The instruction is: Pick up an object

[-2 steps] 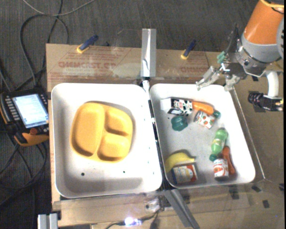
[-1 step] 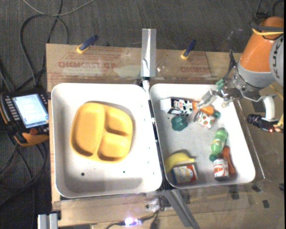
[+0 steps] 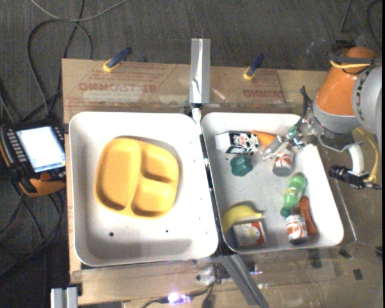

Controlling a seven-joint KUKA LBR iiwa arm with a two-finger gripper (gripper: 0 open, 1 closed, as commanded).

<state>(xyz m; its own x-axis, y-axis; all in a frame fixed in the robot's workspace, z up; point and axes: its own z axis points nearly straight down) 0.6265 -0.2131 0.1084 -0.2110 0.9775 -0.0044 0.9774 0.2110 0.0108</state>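
Poised at the upper right of the right bin (image 3: 337, 204), the gripper (image 3: 289, 140) is seen low over a small can (image 3: 282, 162) with a red band; whether anything is clasped cannot be told, since the tips are lost in clutter and blur.

Going from the left of the frame, a handheld pendant (image 3: 35, 149) with a lit screen is laid off the bench, presumably parked within an operator's reach. The left bin (image 3: 83, 191) is occupied by a yellow divided tray (image 3: 139, 175), set flat in its middle. Between the bins a metal post (image 3: 199, 69) is fixed at the upper edge.

Inside the right bin the candidates are scattered loosely, likely tipped in for random picking: a black-and-white carton (image 3: 242, 142) and an orange wedge (image 3: 264, 136) near the top wall, a teal object (image 3: 241, 165) just below, a yellow banana-like piece (image 3: 240, 213) touching a small boxed package (image 3: 249, 233) at the lower left, and a green bottle (image 3: 294, 194) above a red-labelled can (image 3: 296, 226) at the lower right. The small can is judged the likeliest target, being nearest the tool.
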